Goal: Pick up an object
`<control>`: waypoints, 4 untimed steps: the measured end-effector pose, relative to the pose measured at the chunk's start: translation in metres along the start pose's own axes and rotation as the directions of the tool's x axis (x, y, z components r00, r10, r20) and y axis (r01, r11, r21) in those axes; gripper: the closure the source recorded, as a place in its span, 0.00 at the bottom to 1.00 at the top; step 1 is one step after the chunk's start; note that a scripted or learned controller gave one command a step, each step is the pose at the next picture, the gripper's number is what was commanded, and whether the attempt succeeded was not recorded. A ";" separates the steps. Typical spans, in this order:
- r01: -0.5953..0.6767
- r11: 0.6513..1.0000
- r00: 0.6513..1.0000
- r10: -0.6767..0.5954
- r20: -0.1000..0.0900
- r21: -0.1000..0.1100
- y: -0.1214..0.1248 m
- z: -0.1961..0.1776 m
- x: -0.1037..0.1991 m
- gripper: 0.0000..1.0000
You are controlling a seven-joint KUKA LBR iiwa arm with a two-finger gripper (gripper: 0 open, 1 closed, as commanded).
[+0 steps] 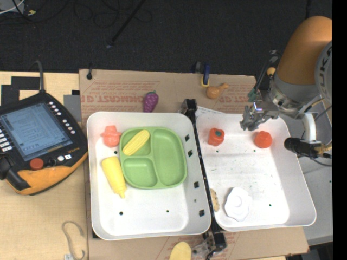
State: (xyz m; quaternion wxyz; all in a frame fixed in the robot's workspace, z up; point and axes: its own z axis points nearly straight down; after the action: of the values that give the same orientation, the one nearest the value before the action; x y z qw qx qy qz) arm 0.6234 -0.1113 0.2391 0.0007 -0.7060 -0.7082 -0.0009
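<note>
Open floor in mid right bin (303, 210); left bin (97, 210) crowded up top.

Stood clear across the right bin's centre, between pepper (216, 136) and tomato (263, 140) at the back and white lump (237, 204) at the front. Hemmed in on the left by the green plate (162, 164), with corn (135, 142) on it, banana (114, 175) and pink toy (110, 136) just beside. Lay bare along the left bin's front strip.
</note>
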 end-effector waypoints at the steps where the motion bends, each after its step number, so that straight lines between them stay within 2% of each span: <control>1: -0.001 1.000 1.000 0.001 0.001 0.003 0.003 0.010 0.044 1.00; 3: 0.001 1.000 1.000 -0.001 0.000 0.001 0.010 -0.001 0.155 1.00; 4: -0.003 1.000 1.000 0.003 0.002 0.005 0.002 0.019 0.178 1.00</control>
State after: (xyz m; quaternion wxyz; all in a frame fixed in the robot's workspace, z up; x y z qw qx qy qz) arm 0.6250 0.0672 0.2201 0.0019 -0.7072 -0.7070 0.0016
